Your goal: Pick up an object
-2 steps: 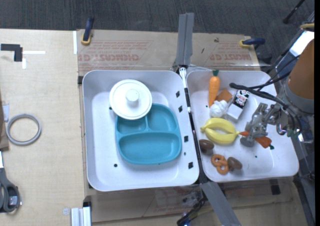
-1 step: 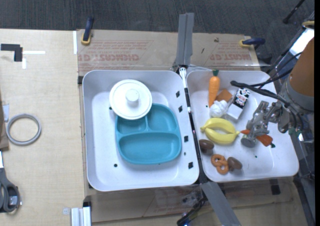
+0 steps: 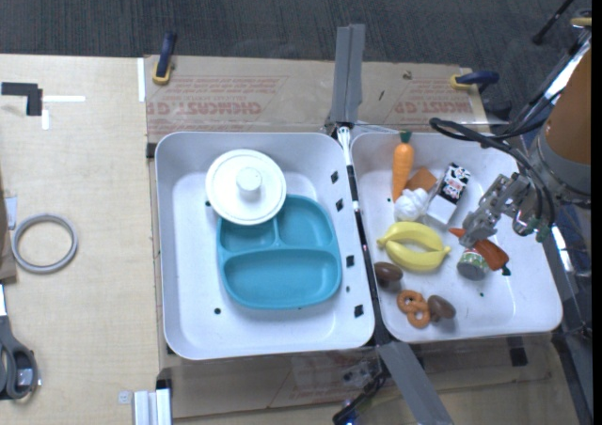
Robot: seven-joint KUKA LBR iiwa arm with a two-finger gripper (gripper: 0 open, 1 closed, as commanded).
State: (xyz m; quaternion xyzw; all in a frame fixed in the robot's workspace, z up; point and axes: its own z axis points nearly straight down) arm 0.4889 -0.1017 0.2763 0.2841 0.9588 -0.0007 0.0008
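Camera view, from above at a slant.
Arm: I reach in from the right, orange band at the frame edge, over the right shallow white plastic bin (image 3: 541, 306).
Pincer: my two-finger metal gripper (image 3: 480, 223) hangs low over the right bin's middle; can't tell if it's wide, narrow, or holding anything.
Nearest items: grey-green round lump (image 3: 471, 265) and red-orange piece (image 3: 493, 253) just below my fingertips.
Other pick candidates, right bin: yellow plastic banana (image 3: 415, 246) at centre-left; orange carrot with green top (image 3: 403, 165) at the upper left; small black-and-white carton (image 3: 454, 184) to its right; brown pretzel (image 3: 411, 305) and dark brown oval (image 3: 441, 307) near the front; another brown oval (image 3: 387, 274) by the divider.
Left white bin (image 3: 174, 254): light blue compartment tray (image 3: 278, 268), round white knobbed lid (image 3: 245, 186) overlapping its upper-left corner.
Bench, left: grey ring (image 3: 42, 243).
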